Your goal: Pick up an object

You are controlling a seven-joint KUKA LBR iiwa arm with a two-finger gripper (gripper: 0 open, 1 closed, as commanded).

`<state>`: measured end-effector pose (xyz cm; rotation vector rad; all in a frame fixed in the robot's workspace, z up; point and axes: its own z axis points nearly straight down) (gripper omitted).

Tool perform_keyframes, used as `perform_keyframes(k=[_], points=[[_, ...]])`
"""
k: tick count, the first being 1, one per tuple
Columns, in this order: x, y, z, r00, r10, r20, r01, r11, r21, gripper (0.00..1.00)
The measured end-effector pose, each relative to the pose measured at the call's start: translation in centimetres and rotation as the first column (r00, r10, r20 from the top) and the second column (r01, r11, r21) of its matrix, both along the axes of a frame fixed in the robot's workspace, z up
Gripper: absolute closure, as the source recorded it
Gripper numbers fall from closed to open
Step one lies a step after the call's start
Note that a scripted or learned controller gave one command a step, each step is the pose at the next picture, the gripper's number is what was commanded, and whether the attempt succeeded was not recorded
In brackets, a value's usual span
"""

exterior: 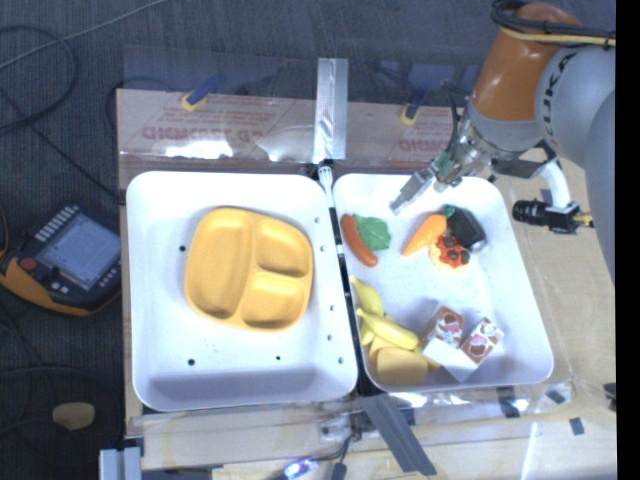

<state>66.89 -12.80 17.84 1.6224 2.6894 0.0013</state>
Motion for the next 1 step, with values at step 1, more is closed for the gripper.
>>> perform_keyframes(k=[1], points=[[-0.15,-2.26,-8.84,0.997,0.073,-0.010,-0.073,0.997,-0.003,0.00]])
